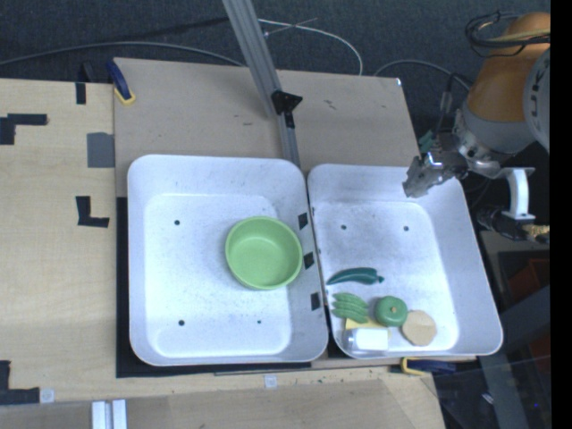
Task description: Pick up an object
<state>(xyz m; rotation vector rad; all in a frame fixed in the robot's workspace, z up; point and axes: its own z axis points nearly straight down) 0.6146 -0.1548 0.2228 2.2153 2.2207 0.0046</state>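
A green bowl (263, 253) sits in the left bin (161, 186), toward its right side. At the near end of the right bin (447, 239) lie a dark green pepper (356, 277), a light green ridged vegetable (352, 307), a round green piece (391, 311), a tan disc (419, 328) and a pale yellow-white block (367, 338). My gripper (418, 182) hangs over the far right corner of the right bin, well away from these objects. Nothing shows between its fingers.
A grey metal pole (259, 56) slants down from the top to the gap between the bins. Cables (313, 38) lie on the dark floor behind the bench. A blue and yellow clip (119, 82) sits at the board's far left corner.
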